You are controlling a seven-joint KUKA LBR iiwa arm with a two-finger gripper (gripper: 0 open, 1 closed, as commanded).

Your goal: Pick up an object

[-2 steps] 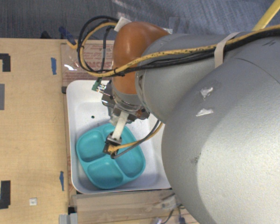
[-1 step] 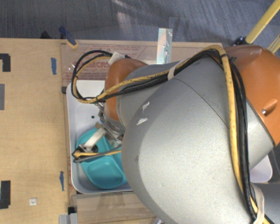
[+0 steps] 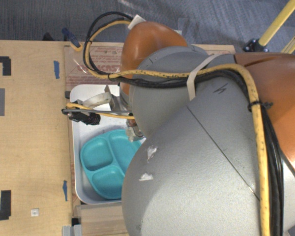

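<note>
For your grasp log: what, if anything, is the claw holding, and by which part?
Cannot be told. The arm covers most of the bin; the teal plate lies in the bin.

A robotics lab or test cell is being indicated by the grey and orange industrial arm (image 3: 201, 146) being trailed with loose yellow and black cables (image 3: 103, 23), the plywood bench (image 3: 24, 132) being marked with blue tape (image 3: 56, 69), and a white bin (image 3: 78, 171).
</note>
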